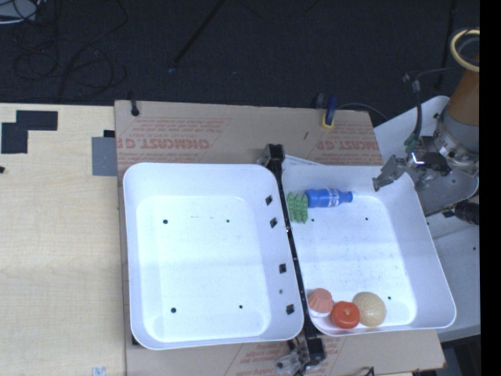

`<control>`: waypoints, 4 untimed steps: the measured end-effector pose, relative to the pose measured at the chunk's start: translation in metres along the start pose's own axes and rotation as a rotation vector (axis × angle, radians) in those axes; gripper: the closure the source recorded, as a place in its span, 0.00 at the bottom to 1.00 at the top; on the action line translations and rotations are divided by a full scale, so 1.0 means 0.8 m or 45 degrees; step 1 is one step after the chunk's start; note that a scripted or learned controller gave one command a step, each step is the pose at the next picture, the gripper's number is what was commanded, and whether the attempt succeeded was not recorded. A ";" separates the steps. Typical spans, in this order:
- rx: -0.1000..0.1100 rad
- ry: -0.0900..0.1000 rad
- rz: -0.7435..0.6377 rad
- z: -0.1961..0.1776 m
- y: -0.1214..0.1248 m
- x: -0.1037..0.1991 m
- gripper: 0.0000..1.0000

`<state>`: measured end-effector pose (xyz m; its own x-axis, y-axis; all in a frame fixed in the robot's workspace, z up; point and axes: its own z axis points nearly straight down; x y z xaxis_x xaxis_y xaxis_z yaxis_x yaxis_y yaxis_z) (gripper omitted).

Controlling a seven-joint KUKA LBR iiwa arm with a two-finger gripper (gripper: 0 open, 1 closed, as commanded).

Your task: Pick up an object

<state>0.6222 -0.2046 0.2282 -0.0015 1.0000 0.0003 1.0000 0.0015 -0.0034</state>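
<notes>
- My arm [462, 116] sits at the right bin's [407, 284] far right corner, above its rim; I'd swing left and come down squarely.
- The cardboard sheet [227, 135] under the bins on the table [55, 233] reads "CHEMCAST GP", upside down.
- The blue bottle [327, 198] lies on its side near the far wall, beside a green object [297, 207]; I'd grip across its body.
- My hand [395, 171]: whether it's open, I cannot tell.
- A pink piece [319, 299], red ball [345, 314] and tan ball [369, 308] crowd the near edge; harder picks.
</notes>
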 end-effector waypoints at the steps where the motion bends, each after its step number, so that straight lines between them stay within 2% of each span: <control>1: 0.008 0.003 0.004 0.086 -0.035 -0.011 0.00; 2: -0.005 0.000 -0.005 0.111 0.030 0.060 0.00; 3: -0.008 -0.005 0.006 0.036 0.010 -0.006 0.00; 4: -0.013 -0.005 0.005 -0.083 -0.022 -0.013 0.00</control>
<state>0.6052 -0.2152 0.2943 0.0029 1.0000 -0.0032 1.0000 -0.0028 0.0068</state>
